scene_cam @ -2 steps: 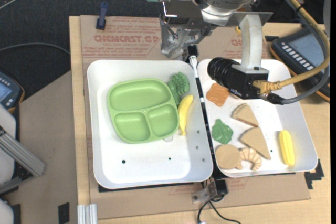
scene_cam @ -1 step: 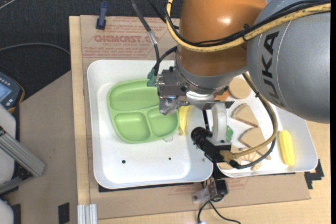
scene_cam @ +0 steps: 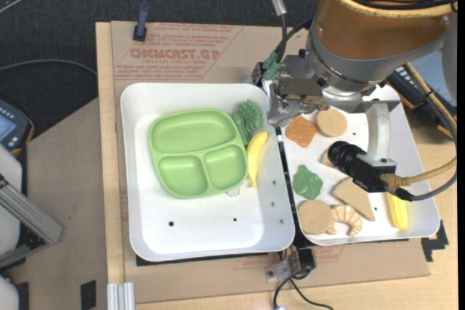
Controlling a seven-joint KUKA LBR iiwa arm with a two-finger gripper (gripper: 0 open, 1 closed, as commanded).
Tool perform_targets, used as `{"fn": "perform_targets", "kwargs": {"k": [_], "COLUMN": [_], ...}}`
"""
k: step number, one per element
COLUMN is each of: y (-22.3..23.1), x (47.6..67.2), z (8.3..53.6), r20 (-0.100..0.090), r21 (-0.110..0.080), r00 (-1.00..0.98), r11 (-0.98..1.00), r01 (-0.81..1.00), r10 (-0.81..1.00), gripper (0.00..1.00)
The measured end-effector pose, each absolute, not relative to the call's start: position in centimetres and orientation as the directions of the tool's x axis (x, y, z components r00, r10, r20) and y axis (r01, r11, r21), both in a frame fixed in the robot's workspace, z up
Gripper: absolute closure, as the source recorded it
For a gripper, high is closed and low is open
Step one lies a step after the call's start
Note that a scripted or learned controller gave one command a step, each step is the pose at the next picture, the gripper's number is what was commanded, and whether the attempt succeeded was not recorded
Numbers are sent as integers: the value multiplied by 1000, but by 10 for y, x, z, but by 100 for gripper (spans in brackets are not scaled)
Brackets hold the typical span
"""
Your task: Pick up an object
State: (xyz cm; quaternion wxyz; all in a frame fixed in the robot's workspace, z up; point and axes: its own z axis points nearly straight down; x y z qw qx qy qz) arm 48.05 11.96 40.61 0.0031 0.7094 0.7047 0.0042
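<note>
My gripper (scene_cam: 278, 112) hangs low over the wall between the two white bins, near their back edge. Just to its left a yellow banana (scene_cam: 256, 155) lies in the left bin (scene_cam: 145, 221), beside a green leafy toy (scene_cam: 248, 116). Immediately right of the gripper, an orange chunk (scene_cam: 301, 131) rests in the right bin (scene_cam: 421, 156). I see nothing held in the gripper.
A green divided plate (scene_cam: 197, 152) sits in the left bin. The right bin also holds a tan round biscuit (scene_cam: 331, 122), a green lettuce piece (scene_cam: 307, 182), a tan disc (scene_cam: 315, 215), a croissant (scene_cam: 347, 218), a tan wedge (scene_cam: 356, 197) and a yellow corn piece (scene_cam: 397, 211).
</note>
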Motion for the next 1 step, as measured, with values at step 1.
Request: {"fn": "perform_targets", "kwargs": {"k": [1], "y": [124], "x": [480], "z": [412], "r20": [1], "r21": [4], "r00": [0], "r11": [0], "r01": [1000], "r10": [1000], "gripper": [100]}}
